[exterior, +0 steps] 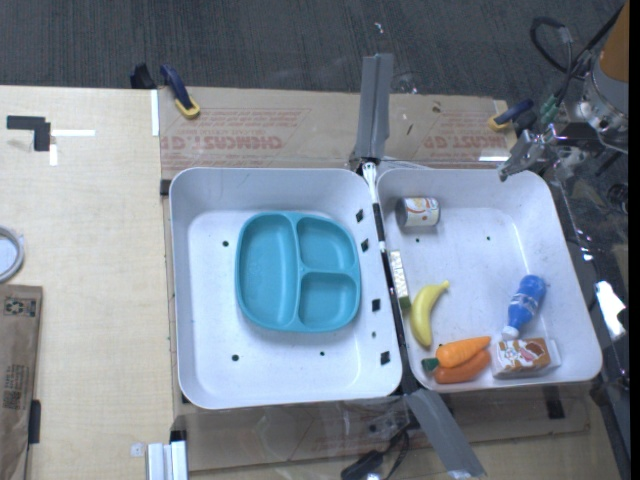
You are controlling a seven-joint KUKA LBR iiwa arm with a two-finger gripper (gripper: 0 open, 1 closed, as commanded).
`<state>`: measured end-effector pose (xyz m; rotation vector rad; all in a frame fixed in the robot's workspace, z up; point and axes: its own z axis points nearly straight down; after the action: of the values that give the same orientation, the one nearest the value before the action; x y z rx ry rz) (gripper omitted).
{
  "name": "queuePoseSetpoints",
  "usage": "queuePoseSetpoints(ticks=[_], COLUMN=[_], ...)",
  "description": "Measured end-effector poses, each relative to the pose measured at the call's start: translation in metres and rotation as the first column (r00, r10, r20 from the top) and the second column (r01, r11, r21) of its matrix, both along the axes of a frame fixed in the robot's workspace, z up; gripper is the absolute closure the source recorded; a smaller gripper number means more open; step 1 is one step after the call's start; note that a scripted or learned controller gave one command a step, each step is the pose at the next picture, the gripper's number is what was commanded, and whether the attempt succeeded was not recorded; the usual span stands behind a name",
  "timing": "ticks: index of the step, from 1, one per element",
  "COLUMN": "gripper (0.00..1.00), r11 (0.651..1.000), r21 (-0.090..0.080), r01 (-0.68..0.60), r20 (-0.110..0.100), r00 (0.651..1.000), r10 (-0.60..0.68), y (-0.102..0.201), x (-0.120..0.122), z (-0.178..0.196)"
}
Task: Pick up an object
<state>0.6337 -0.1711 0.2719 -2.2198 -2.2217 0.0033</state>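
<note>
The right bin (pixel 560 230) holds several objects. A small can (pixel 418 211) lies on its side near the far left corner. By the left wall rests a yellow banana (pixel 428 311). An orange carrot (pixel 460 358) sits at the near edge beside an orange-and-white snack packet (pixel 522 356). A blue bottle (pixel 525 301) lies just behind the packet. My gripper (pixel 526 152) hangs over the bin's far right corner, away from all of these objects, with nothing seen in it.
The left bin (pixel 190 288) holds a teal divided plate (pixel 298 271). A grey divider post (pixel 374 108) stands behind the gap between the bins. Cables and dark hardware crowd the right side. Clamps (pixel 180 92) sit on the cardboard behind the bins.
</note>
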Motion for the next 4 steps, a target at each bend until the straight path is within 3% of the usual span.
queuePoseSetpoints(ticks=[1, 2, 3, 4], gripper=[0.00, 0.00, 1.00, 0.00], r11=[0.998, 0.993, 0.993, 0.993], r21=[0.001, -0.001, -0.002, -0.002], r01=[-0.055, 0.121, 0.119, 0.119], r20=[-0.001, 0.003, 0.004, 0.004], r00=[0.998, 0.993, 0.993, 0.993], r10=[0.055, -0.121, -0.119, -0.119], y=[0.011, 0.030, 0.030, 0.030], x=[-0.008, 0.019, 0.019, 0.019], z=[-0.172, -0.180, -0.170, -0.170])
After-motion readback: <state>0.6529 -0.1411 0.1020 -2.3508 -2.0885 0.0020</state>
